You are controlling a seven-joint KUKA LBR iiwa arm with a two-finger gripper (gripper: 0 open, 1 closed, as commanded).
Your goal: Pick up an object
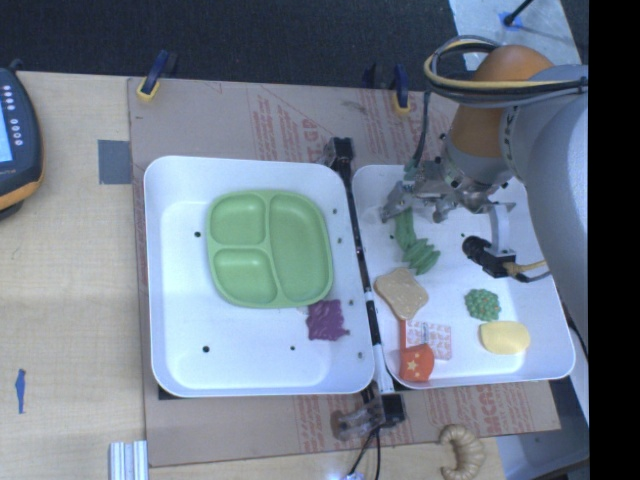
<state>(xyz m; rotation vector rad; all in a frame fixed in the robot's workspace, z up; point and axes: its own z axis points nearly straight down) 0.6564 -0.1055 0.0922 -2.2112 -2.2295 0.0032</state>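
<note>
Gripper: seen in the upper part of the right bin, fingers spread and pointed down over the upper end of a dark green leafy toy vegetable; nothing is seen held between them, and contact cannot be confirmed. The vegetable lies lengthwise, running down toward the bin's middle; it is judged light, somewhat stiff plastic with a ridged surface, best taken across its narrow upper stalk. Just below it a tan bread slice is recorded, nearly touching the leafy lower end. Lower still, a red strawberry-like piece and a small pink-and-white card are set near the bin's bottom edge. To the right, a green pea cluster and a yellow lemon-shaped piece lie well apart from the vegetable. Open floor is noted between these groups, giving room for lifting straight up; the dividing wall at the left is close. In the left bin a green divided plate and a purple scrap are kept.
</note>
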